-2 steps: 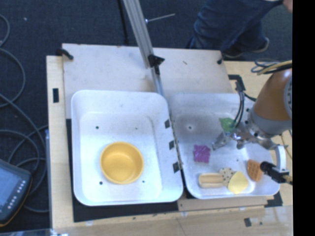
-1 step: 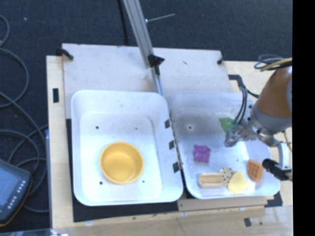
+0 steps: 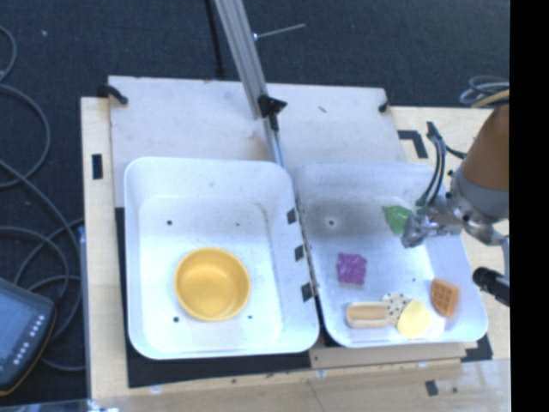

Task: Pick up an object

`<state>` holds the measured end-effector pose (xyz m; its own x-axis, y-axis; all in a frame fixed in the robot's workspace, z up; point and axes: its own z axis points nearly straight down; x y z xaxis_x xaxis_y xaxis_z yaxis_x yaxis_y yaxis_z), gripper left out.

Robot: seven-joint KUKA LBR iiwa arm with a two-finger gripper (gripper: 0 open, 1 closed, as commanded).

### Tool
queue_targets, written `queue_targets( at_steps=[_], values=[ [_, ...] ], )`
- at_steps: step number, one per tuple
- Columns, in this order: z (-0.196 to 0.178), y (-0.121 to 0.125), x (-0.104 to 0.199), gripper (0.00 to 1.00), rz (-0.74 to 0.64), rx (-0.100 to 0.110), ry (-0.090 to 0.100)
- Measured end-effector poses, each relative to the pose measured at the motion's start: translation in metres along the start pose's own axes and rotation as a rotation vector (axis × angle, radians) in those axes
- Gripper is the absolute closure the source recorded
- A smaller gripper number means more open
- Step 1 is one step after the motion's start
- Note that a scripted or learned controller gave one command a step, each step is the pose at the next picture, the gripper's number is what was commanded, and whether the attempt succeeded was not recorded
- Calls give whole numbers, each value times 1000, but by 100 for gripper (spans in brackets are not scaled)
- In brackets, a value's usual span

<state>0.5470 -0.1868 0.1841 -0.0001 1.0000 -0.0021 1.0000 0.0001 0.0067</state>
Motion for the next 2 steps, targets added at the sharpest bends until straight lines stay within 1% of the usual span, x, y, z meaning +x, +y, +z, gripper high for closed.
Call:
queue_targets(
  at_steps=[1, 2],
  values=[
    [-51, 2, -2, 100, -4, -2, -1],
    [-47, 17, 50, 100, -8, 3, 2]
  ],
)
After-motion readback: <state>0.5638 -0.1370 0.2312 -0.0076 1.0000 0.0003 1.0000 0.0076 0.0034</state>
